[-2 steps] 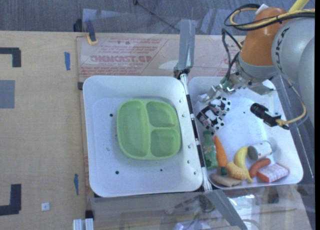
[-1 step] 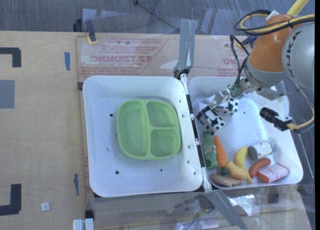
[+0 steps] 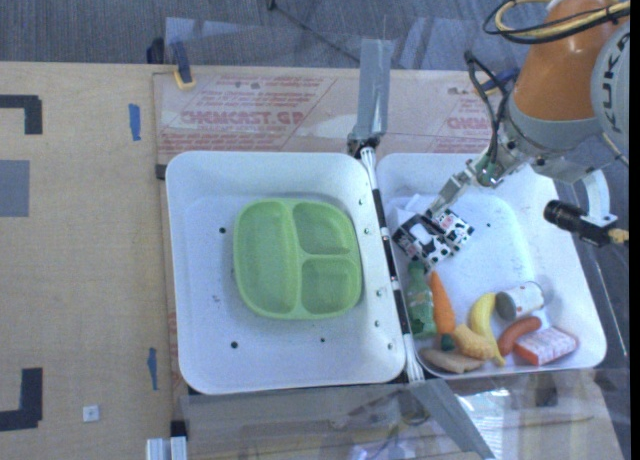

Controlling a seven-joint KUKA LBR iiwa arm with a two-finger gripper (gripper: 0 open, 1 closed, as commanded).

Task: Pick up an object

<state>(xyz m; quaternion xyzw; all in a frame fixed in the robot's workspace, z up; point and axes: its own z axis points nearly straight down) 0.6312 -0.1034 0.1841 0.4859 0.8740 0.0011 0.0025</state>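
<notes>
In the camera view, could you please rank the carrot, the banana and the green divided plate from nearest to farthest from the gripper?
From the gripper, in the right bin's upper left:
1. Carrot, just below it in the same bin.
2. Banana, lower right in that bin.
3. Green divided plate, in the left bin.

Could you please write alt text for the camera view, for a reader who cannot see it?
A grey and orange robot arm reaches from the right, its gripper low over the right bin, which holds toy food, including a banana and a carrot. The left bin holds a green divided plate.
</notes>
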